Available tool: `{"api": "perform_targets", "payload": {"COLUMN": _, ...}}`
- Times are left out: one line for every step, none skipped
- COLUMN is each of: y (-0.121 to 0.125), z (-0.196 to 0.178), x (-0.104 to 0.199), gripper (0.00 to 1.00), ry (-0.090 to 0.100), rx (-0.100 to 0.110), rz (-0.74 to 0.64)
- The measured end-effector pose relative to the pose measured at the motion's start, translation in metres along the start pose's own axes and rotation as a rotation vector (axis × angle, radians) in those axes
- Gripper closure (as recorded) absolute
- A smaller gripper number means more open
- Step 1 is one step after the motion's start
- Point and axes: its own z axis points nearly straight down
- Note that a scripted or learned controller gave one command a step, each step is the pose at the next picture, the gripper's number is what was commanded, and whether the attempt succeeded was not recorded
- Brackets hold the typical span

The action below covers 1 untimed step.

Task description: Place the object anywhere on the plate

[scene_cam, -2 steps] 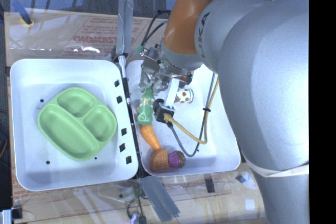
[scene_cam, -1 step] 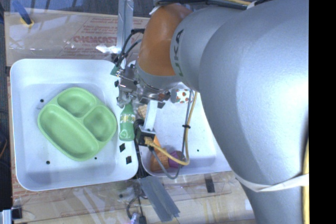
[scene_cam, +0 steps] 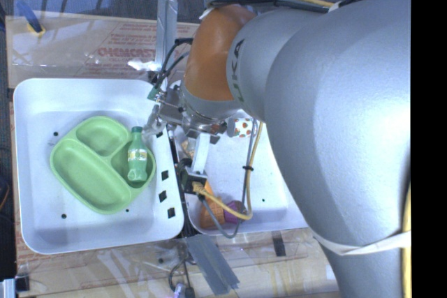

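- The green divided plate [scene_cam: 84,171] is lying in the left white bin [scene_cam: 28,220], taking up most of its floor.
- The green bottle [scene_cam: 138,162] is resting on the plate's right-hand compartment, with its cap pointing to the far side of the bench.
- The gripper [scene_cam: 159,121] is hanging just past the bottle's cap, over the wall where the two bins meet.
- From where I am standing, I cannot tell whether the gripper is spread or closed, or whether it is touching the bottle.
- The grey arm [scene_cam: 314,80] is reaching in from the right and covering much of the right bin [scene_cam: 272,199].
- In that bin, a white ball with red spots [scene_cam: 242,126] is sitting near the wrist.
- An orange thing [scene_cam: 209,214] and a purple thing [scene_cam: 235,208] are lying together by the near wall.
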Motion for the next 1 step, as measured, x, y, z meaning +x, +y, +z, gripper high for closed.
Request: {"api": "perform_targets", "payload": {"y": 0.0, "z": 0.0, "x": 0.0, "gripper": 0.0, "ry": 0.0, "rx": 0.0, "rz": 0.0}}
